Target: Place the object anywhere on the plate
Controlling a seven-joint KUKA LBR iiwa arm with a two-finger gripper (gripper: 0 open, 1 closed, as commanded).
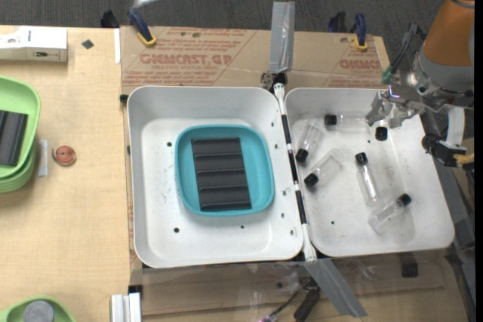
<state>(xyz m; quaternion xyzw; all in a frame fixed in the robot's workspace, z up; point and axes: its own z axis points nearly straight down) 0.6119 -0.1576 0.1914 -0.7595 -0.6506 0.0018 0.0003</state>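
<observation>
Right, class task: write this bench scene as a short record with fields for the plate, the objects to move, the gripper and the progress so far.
plate: teal plate in the left bin, bearing a black ridged insert
objects: clear vials with black caps, about five, lying scattered in the right bin, for example one vial
gripper: gripper above the right bin's far right corner, nothing seen between its fingers
progress: no vial on the plate yet
</observation>
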